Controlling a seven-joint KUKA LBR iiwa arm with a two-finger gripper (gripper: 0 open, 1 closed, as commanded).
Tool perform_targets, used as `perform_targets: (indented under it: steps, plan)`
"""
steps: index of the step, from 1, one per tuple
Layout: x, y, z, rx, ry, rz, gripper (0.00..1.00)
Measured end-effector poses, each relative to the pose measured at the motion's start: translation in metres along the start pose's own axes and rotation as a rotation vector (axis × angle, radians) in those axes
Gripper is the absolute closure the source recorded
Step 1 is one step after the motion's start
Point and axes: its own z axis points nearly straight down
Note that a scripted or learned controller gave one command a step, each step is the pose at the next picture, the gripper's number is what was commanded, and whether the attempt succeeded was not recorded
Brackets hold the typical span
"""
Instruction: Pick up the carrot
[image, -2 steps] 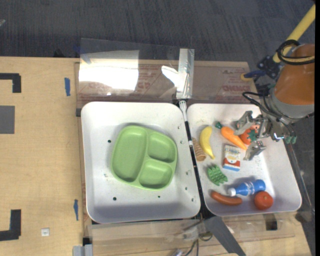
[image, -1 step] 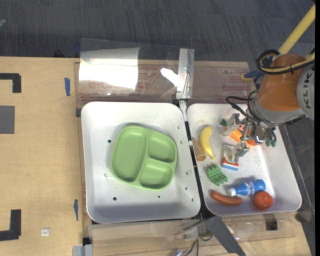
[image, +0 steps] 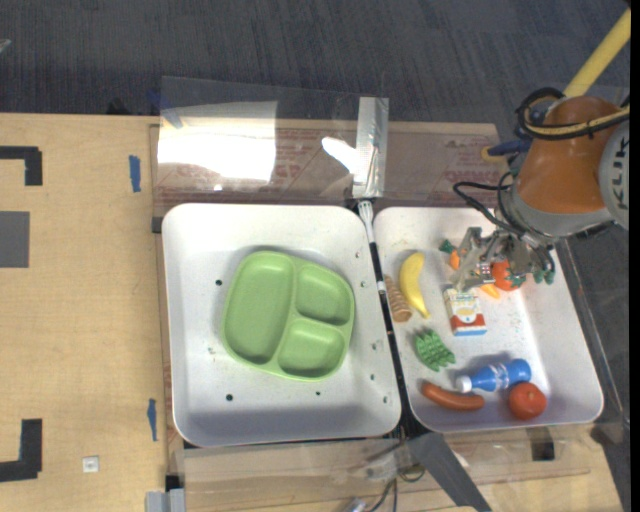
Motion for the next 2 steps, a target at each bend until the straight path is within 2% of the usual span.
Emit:
perform_targets:
  steps: [1, 2]
  plan:
    - [0.001, 0.001, 0.002, -0.001, 0.003, 0.000, 0.00]
    - [-0.020, 0.004, 0.015, -0.001, 0.023, 0.050, 0.00]
